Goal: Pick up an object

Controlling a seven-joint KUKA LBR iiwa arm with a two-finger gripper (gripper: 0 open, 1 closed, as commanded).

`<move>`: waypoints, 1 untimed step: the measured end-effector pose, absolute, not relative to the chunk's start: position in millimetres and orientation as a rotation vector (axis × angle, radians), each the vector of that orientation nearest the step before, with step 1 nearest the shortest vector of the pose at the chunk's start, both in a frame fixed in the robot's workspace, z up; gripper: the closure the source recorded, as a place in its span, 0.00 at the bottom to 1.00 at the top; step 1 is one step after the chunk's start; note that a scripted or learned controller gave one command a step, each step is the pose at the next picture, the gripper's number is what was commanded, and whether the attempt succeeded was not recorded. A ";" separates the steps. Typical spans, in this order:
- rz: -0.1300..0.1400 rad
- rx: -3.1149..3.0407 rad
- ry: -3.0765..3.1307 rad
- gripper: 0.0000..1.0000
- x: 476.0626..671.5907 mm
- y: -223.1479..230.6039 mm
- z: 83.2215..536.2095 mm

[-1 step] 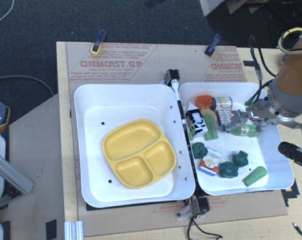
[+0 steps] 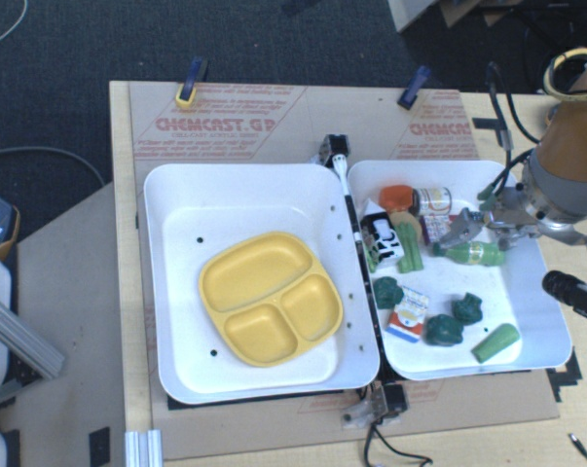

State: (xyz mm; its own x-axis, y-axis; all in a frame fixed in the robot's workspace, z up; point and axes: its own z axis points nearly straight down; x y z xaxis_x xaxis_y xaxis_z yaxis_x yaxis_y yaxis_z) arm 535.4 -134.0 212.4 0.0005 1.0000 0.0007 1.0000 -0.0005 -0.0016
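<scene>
The right bin [image 2: 536, 290] holds several small objects. An orange lid [image 2: 397, 198] and a small jar with a dark label [image 2: 432, 203] lie at its far side. Below them are a black-and-white item [image 2: 381, 233], a pale green block [image 2: 410, 246] and a clear green bottle [image 2: 478, 254]. Dark green lumps [image 2: 386, 291] [image 2: 466, 307] [image 2: 443, 331], a white, red and blue packet [image 2: 408, 315] and a green cylinder [image 2: 495, 342] lie nearer the front. My gripper [image 2: 465, 230] reaches in from the right, low over the bin between the jar and the green bottle.
The left bin [image 2: 176, 212] holds a yellow divided plate [image 2: 270, 298]. A black divider strip [image 2: 356, 261] runs between the bins. Clamps [image 2: 189, 84] [image 2: 414, 88] sit on the cardboard's far edge. The arm's orange band [image 2: 575, 134] rises at the right.
</scene>
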 end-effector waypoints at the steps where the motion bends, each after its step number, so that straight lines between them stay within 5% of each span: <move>1: 0.005 -2.216 -2.216 0.00 539.2 -125.4 153.6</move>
State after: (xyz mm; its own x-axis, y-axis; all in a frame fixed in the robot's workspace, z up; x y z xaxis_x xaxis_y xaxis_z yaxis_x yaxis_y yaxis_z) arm 539.2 -125.4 153.6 -0.0004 1.0000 0.0031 1.0000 0.0004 -0.0078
